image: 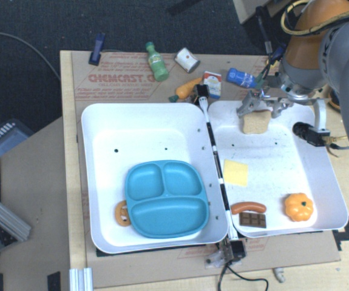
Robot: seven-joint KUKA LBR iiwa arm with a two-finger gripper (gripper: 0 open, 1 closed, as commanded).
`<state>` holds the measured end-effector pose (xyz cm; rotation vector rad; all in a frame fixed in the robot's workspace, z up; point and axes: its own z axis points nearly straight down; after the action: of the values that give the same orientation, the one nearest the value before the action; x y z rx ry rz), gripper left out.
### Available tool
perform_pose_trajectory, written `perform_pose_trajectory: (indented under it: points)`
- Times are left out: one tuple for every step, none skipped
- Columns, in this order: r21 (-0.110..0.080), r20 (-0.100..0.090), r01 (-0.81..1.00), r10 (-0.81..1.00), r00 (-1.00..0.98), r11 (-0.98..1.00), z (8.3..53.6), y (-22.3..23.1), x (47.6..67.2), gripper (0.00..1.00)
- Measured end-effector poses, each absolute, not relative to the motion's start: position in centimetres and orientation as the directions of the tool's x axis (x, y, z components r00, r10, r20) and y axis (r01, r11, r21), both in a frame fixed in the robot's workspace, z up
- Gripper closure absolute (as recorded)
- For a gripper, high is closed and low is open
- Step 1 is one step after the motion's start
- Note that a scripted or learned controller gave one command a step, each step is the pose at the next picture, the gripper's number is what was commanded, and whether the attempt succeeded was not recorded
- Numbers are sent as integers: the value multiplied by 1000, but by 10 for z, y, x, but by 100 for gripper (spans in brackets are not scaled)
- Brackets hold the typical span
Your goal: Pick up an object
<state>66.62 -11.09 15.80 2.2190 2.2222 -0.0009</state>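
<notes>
Plastic, cardboard and metal on the bench
The two white bins (144, 126) are looking smooth and slightly glossy, the blue divided plate (165, 197) is showing matt plastic, the board (119, 71) beneath is looking like dull printed cardboard, and the gripper (264, 103) is gleaming as bare metal

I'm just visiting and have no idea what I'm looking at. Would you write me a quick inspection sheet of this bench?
Surface: two white bins side by side on a cardboard sheet; left bin, right bin.
Job's things: in the right bin, bread slice, yellow cheese square, sausage, chocolate piece, small pumpkin; in the left bin, blue divided plate.
Clutter: green bottle, blue can, small carton behind the bins.
Grippers: gripper just above the bread slice; grip unclear.
Cables: cable at the front edge.
Surroundings: dark floor.
</notes>
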Motion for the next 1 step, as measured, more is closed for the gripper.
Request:
perform_pose_trajectory:
  points:
    - [-1,-1,1000,1000,-1,1,154,-100,667,0]
